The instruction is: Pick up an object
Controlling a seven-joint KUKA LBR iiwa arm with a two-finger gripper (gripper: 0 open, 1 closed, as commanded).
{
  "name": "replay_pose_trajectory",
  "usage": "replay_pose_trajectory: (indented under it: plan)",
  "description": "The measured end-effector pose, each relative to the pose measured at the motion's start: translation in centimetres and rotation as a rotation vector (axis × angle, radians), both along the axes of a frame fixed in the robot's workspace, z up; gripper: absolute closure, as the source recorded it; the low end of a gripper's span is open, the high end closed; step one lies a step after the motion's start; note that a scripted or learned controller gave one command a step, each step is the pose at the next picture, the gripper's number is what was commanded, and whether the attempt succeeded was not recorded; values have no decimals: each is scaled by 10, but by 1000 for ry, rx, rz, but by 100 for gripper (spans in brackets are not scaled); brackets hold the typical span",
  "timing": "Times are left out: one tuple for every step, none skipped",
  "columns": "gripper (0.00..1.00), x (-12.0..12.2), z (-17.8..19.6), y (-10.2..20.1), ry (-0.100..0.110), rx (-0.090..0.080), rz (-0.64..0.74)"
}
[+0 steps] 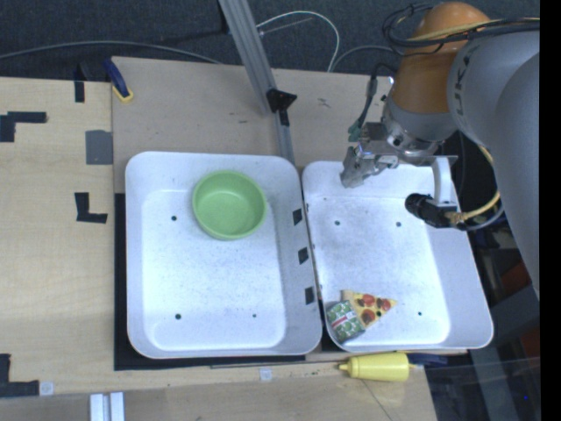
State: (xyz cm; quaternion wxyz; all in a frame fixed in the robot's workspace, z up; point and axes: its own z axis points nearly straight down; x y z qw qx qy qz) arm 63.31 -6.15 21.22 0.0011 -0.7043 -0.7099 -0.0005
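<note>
Two shallow white bins sit side by side on the wooden worktop (53,261). Nearest the camera, a yellow squeeze bottle (379,367) lies on its side on the worktop, just outside the front rim of the right bin (456,261). Just inside that rim, in the front left corner of the right bin, a toy pizza slice (372,304) lies flat, touching a small green printed packet (344,320) beside it on its left. These are the only things in this bin, and both are well apart from me.

Farther back, in the left bin (149,261), a light green bowl (229,203) stands upright in the rear half, a little toward the middle.

At the far end of the right bin, my fingers (354,172) hang over the rear left corner, close to its back rim, pointing down. From this angle they look drawn close together, but I cannot tell how far apart they are, and I see nothing between them. Above them my wrist rises to the orange band (429,60) and the grey arm runs off to the right. A black cable fitting (431,209) juts over the right bin's rear right part.

Beyond the bins, a grey metal pole (254,51) slants across the worktop, and thin cables (307,24) loop over the dark floor behind.
</note>
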Motion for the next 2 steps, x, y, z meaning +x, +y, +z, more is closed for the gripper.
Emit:
replay_pose_trajectory:
  plan:
    - [100, -10, -1, 63, 2, 0, 0]
    - [100, -8, 0, 109, 0, -1, -1]
